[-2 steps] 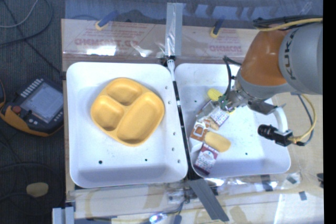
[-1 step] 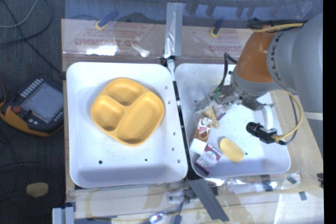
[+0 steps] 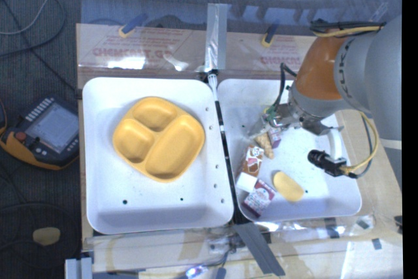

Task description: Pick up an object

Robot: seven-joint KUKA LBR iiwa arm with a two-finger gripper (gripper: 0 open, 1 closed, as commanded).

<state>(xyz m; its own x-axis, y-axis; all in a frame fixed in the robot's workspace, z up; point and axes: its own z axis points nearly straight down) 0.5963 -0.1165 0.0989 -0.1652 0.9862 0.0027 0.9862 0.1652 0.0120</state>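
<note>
Grey carpet with loose cables surrounds my bench, where two white bins sit side by side. My left bin carries a yellow divided plate. My right bin holds the candidates: a tan snack, a small packet, a red-labelled packet and a yellow oval piece. I see my gripper low at the far end of that cluster, just above the snack; its state I cannot tell. I judge nothing lifted yet, so grasp and raise remain.

Dark grey carpet with cables surrounds the bench.
</note>
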